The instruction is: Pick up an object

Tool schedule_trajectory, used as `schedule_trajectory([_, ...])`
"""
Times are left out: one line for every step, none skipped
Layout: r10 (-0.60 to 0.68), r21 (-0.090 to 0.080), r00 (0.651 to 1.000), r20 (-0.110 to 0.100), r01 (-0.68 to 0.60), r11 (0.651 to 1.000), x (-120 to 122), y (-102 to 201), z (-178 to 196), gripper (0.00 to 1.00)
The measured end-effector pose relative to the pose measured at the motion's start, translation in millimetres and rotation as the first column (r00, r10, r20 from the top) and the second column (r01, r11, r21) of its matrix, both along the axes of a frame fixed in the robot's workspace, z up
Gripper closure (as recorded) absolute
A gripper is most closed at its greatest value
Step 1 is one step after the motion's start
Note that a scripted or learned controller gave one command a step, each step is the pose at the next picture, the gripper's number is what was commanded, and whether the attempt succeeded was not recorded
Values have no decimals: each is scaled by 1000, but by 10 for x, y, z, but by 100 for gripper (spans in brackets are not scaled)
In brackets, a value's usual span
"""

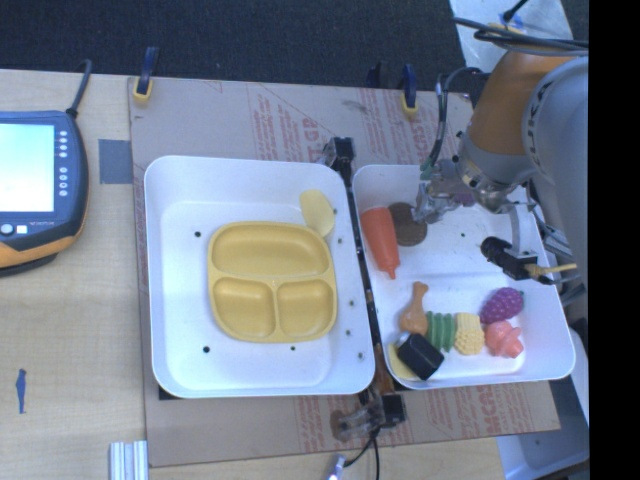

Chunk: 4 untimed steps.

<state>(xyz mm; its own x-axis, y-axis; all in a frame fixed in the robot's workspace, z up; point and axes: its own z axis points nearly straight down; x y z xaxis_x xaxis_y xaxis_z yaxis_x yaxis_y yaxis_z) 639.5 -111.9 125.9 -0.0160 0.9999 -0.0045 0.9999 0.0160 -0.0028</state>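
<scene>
While the gripper (432, 203) hangs low at the right bin's (560, 363) far-left corner, nothing is lifted yet. Its opening I cannot tell; the brown piece (408, 230) lies just beneath, beside the carrot (381, 240).

The right bin (560, 363) is crowded along its near edge by small toys (460, 333); an orange carrot (380, 240) and a brown piece (408, 230) block its left side. Its centre appears open. A yellow tray (272, 280) fills the left bin (170, 298).
</scene>
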Motion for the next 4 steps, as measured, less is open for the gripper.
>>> schedule_trajectory([1, 0, 1000, 0, -1, 1000, -1, 0, -1, 0])
schedule_trajectory([-17, -13, 1000, 11, 17, 1000, 164, 78, -277, 0])
schedule_trajectory([-13, -3, 1000, 7, 13, 1000, 162, 119, -192, 100])
schedule_trajectory([-11, 3, 1000, 6, 11, 1000, -276, -85, -303, 100])
